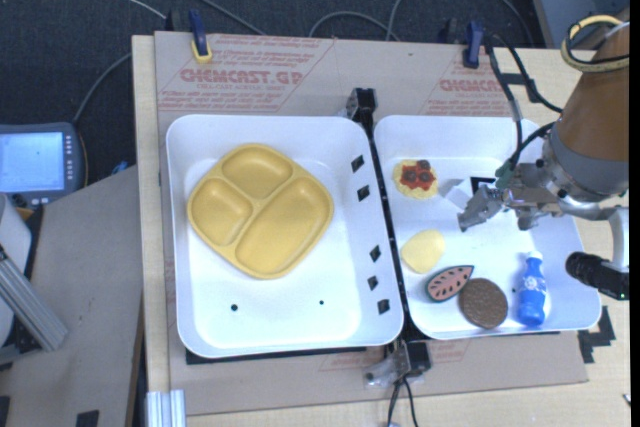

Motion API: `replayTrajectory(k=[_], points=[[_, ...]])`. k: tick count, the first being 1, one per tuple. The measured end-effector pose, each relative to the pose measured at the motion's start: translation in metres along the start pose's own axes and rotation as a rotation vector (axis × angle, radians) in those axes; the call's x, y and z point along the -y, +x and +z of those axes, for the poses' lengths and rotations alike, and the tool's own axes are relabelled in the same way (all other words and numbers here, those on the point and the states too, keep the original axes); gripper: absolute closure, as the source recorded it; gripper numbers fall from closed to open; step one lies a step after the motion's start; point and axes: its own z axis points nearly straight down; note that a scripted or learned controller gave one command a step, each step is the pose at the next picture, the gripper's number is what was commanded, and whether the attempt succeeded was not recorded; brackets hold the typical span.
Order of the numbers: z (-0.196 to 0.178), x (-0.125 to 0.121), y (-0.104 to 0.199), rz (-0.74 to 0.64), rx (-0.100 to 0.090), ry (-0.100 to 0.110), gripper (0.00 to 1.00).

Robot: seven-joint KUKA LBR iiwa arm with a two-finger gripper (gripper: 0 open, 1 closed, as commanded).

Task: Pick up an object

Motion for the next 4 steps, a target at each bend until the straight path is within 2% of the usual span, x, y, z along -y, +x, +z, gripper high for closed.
replayTrajectory(k=[1, 4], points=[[-0.005, -0.002, 0.0, -0.003, 0.002, -0.012, 0.0], [0.139, 0.009, -0.004, -0.002, 0.0, -0.006, 0.0]])
